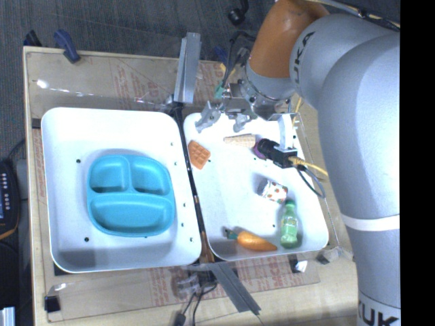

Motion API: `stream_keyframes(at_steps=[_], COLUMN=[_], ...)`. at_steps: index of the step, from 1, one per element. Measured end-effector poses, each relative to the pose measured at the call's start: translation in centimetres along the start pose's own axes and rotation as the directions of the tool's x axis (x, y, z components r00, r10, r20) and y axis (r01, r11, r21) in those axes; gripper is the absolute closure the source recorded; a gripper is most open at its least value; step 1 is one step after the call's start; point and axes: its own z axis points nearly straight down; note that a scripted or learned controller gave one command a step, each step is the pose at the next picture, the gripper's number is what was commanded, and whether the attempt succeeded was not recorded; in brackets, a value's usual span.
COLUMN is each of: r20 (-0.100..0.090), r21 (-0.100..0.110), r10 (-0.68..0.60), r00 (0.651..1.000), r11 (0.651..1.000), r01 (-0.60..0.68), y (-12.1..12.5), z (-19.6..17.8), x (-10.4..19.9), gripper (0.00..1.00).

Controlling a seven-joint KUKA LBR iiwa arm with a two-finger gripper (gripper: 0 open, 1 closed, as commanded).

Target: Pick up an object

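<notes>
My gripper point(224, 119) hangs over the far end of the right bin point(219, 202). Its two pale fingers point(209, 117) are spread open with nothing between them. Just below it lies a beige ridged cylinder point(239, 140), and an orange waffle-like square point(198, 155) rests near the bin's left wall. Further toward the front are a small white dotted box point(274, 191), a green bottle point(289, 224) and an orange carrot point(254, 241). A small purple thing point(259, 147) shows to the right of the beige cylinder, partly hidden.
The left bin point(61, 182) holds a blue divided plate point(130, 195). A metal rail point(187, 66) stands at the far end between the bins. The big grey arm covers the right side of the bench.
</notes>
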Motion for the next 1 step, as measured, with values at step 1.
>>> stream_keyframes(at_steps=[1], r20=[0.001], r21=[0.001], r10=[0.003], r00=[1.000], r11=[1.000], r01=[-0.003], y=[-1.39], z=[11.81], x=[-7.42], gripper=[0.00])
